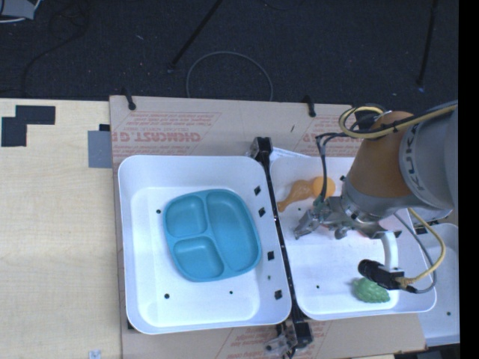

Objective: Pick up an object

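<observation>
An orange, gourd-shaped object lies at the back left of the right bin. A green, bumpy object rests near that bin's front right corner. My gripper hangs low over the right bin, just in front of the orange object and partly over its right end. Nothing visible sits in the gripper. The arm's orange band and grey wrist cover the back right of the bin.
The left bin holds a blue divided plate lying flat in its middle. A black divider runs between the two bins. Bare white floor lies in the right bin's front left.
</observation>
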{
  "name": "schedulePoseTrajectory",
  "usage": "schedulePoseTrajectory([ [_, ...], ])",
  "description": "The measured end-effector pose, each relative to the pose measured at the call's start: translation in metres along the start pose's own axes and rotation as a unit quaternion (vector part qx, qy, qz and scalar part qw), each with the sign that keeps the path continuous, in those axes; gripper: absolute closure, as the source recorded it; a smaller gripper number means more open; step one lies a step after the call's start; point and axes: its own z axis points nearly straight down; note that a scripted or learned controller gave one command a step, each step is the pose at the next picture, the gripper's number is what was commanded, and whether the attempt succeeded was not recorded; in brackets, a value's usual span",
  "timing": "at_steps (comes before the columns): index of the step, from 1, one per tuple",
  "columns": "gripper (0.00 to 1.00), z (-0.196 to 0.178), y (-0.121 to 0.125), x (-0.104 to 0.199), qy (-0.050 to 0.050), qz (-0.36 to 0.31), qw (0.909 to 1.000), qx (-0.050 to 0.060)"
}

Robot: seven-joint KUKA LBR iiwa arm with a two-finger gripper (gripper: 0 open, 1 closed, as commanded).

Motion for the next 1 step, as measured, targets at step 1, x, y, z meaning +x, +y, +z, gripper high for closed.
schedulePoseTrajectory([
  [1, 1.00, -0.0127, 0.0013, -0.0022, 0.000, 0.003, 1.0000, -0.002],
])
